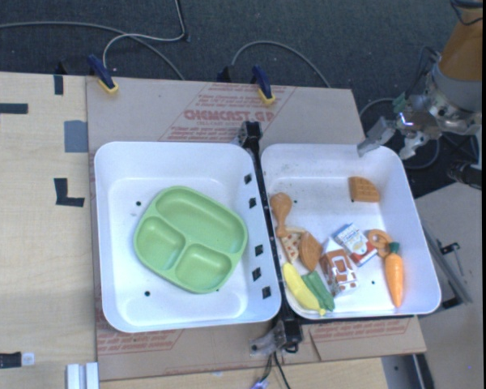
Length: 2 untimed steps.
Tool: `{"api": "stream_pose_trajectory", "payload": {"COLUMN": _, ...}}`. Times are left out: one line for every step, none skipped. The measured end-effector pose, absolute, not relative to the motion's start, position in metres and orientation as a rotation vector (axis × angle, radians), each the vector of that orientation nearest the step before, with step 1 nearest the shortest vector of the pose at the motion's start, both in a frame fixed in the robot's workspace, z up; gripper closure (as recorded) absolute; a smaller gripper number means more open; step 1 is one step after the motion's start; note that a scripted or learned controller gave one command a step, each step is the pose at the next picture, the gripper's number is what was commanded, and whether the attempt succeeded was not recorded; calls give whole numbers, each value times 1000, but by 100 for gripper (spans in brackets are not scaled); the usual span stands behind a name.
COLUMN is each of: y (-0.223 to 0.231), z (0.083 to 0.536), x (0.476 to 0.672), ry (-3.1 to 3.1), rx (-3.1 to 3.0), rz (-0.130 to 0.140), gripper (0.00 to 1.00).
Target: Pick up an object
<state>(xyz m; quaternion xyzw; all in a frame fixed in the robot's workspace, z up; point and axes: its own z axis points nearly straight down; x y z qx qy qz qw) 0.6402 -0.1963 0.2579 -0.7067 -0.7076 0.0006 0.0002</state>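
Left bin [117, 217]: green divided plate [191, 238]; not my target.
Right bin [413, 225]: drumstick [281, 207], banana [300, 288] and cartons [345, 258] crowded together, carrot [394, 278] beside them, toast piece [364, 190] alone at the far side.
Risk, as I judge it: a descent into the cluster could nudge neighbours or close on two.
Gripper [389, 132]: raised over the bin's far right corner, fingers parted, holding nothing.
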Motion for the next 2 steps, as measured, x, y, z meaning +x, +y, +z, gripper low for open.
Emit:
{"api": "stream_pose_trajectory", "payload": {"y": -123, "z": 125, "x": 605, "ry": -2221, "rx": -2216, "rz": 3, "gripper": 0}}
{"api": "stream_pose_trajectory", "payload": {"y": -194, "z": 159, "x": 581, "ry": -2222, "rx": -2222, "rz": 2, "gripper": 0}}
